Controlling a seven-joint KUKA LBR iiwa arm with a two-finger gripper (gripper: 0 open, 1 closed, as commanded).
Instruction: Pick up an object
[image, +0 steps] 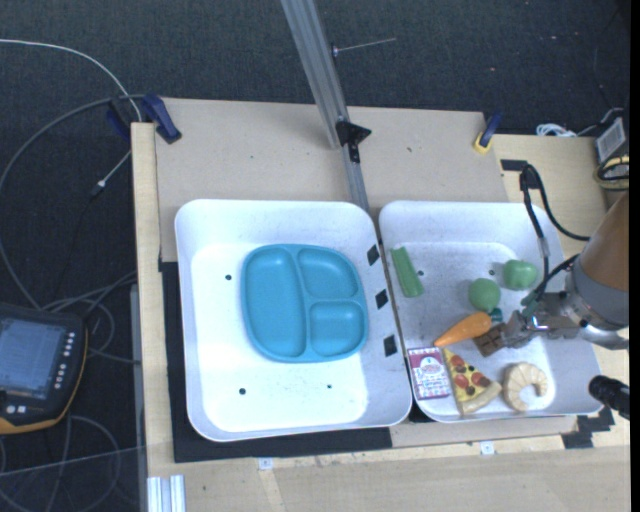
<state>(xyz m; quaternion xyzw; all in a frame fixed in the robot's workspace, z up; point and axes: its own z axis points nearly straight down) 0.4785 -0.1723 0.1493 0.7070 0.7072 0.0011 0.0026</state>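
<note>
The right bin (440, 222) holds a green stick (405, 271), two green round fruits (484, 293) (519, 273), an orange carrot (464, 328), a small red box (428, 372), a pizza slice (470, 383) and a pale croissant (526, 385). My gripper (497, 338) reaches in from the right and sits low in this bin, just right of the carrot's thick end and above the pizza slice. Its dark fingertips are close to the carrot, with nothing visibly lifted between them.
The left bin (200, 300) carries a blue divided plate (303, 302). A grey pole (322, 75) slants across the bench at the back. Cables run over the right bin's far right edge (536, 215). A handheld pendant (35, 365) lies off the bench at left.
</note>
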